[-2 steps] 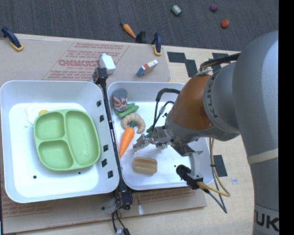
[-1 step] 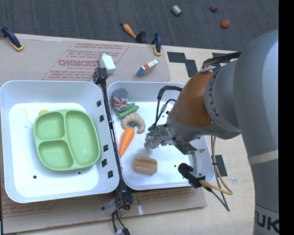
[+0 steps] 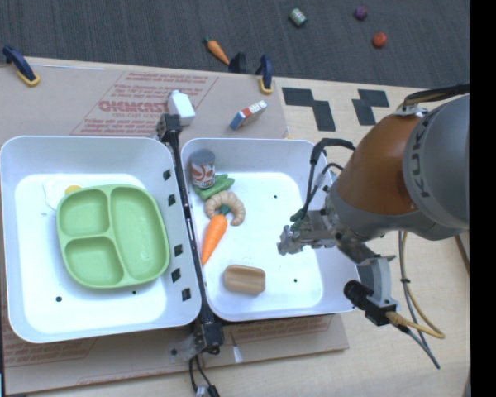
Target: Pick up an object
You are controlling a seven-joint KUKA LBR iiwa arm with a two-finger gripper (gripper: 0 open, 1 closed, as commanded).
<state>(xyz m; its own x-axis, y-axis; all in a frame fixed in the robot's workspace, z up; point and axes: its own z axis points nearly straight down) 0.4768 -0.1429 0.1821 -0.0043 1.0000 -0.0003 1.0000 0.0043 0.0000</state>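
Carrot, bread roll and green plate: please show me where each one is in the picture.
Carrot (image 3: pixel 214 234), camera view, middle of its orange body.
Bread roll (image 3: pixel 244 279), camera view, centre of its top.
Green plate (image 3: pixel 83 213), camera view, floor of the upper-left compartment.

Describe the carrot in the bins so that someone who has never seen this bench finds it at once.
Look at the right bin, the one without the green divided plate. Along its left wall, about halfway down, lies the carrot, slanted, its green top toward the far end. It is the only bright orange, tapered piece there; the tan bread roll sits nearer the front edge, and a pale curved pastry touches its top.
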